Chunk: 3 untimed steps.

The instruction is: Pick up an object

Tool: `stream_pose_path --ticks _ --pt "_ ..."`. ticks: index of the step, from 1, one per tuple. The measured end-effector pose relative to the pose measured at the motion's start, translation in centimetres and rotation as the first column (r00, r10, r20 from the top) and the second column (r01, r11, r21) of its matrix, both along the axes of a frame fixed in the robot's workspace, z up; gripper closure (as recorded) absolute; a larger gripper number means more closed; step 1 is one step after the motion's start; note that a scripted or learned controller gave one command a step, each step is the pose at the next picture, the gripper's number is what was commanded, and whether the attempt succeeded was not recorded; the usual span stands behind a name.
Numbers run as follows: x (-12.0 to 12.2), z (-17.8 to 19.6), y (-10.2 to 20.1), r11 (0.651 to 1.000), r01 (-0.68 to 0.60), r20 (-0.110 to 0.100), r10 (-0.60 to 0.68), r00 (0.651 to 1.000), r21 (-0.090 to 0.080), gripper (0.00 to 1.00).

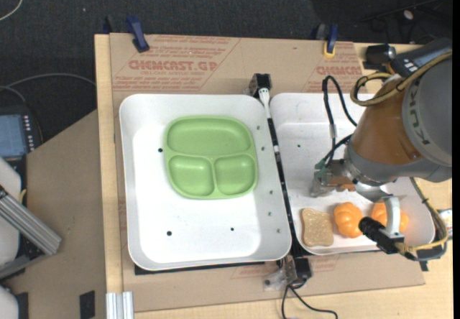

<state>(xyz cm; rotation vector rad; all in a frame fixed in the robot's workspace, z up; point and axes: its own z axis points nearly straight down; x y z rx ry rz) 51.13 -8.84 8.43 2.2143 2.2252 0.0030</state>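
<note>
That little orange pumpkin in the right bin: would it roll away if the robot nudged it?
Probably somewhat. The orange pumpkin looks rounded, so a push could set it rolling. The slice of bread right beside it and the bin's wall might stop it soon. Its smooth-looking skin may be slippery.

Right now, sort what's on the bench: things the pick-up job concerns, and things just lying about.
Job:
- gripper, low in the right bin
- slice of bread
- orange pumpkin-shaped toy
- second orange piece, partly hidden

Lying about:
- green divided plate in the left bin
- blue clamp at the bench's far edge
</note>
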Motion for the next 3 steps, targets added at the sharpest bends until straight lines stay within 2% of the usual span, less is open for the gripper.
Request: stream_pose_path --ticks 1,2,3 --pt "4.4 10.7 7.2 1.000 -0.005 0.011 0.005 1.000 0.002 1.00" --pt "0.6 15.2 13.6 1.000 -0.001 0.001 0.001 1.000 0.002 1.00" --pt "-2.2 26.7 13.5 1.000 0.002 0.010 -0.002 1.000 0.003 1.00"
